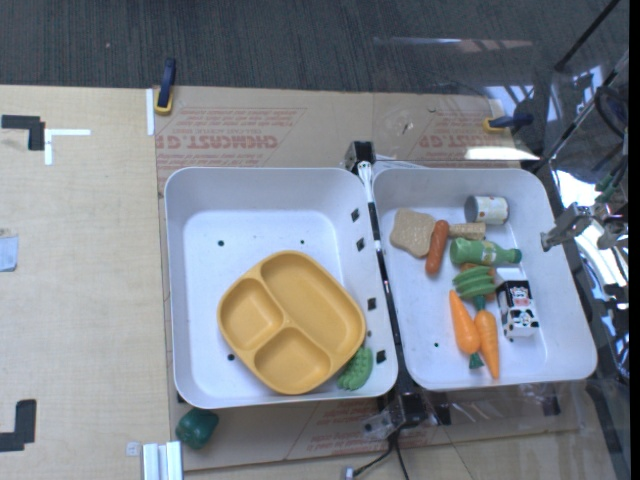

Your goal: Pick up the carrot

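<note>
Carrot [489, 340], orange with a green tip, lies lengthwise in the lower part of the right bin [570, 298], touching a second orange carrot-like piece [463, 325] on its left. It sits well apart from the gripper [568, 224], down and to the left of it in the view, with nothing between its fingers. A small black-and-white carton [518, 310] lies just beside the carrot, between it and the gripper. Green vegetables [478, 268], a red sausage [437, 248], a slice of bread [411, 232] and a small can [487, 209] lie further up the same bin, left of the gripper. The gripper hangs over the bin's right rim; whether its fingers are spread or pressed together cannot be told. A yellow divided plate [290, 320] rests in the left bin [200, 228], farthest from the gripper.
</note>
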`<state>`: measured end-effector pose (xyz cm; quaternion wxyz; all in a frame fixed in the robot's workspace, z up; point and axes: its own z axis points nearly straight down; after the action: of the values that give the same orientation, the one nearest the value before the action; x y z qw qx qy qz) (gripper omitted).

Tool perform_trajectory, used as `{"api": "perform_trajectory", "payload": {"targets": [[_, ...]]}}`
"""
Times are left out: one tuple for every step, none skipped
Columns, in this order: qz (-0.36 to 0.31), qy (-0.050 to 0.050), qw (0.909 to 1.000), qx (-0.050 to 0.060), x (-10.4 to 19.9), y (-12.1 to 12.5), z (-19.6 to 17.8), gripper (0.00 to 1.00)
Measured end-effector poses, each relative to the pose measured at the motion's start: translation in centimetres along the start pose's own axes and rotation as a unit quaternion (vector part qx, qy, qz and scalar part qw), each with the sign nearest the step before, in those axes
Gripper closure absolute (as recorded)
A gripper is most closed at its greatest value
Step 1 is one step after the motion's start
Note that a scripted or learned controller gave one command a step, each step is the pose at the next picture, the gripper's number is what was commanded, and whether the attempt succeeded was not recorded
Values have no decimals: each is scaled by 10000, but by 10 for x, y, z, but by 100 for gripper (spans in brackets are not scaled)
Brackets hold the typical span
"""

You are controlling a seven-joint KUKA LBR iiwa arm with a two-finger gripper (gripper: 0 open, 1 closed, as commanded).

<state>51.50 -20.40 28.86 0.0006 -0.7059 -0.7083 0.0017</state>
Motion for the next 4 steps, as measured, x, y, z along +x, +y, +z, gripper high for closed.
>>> {"api": "perform_trajectory", "payload": {"targets": [[-267,11,9996,-2,22,-28,146,0],[-338,10,9994,-19,98,-22,184,0],[-300,-12,9995,-77,95,-18,172,100],[-303,-10,9995,-74,95,-19,172,0]]}}
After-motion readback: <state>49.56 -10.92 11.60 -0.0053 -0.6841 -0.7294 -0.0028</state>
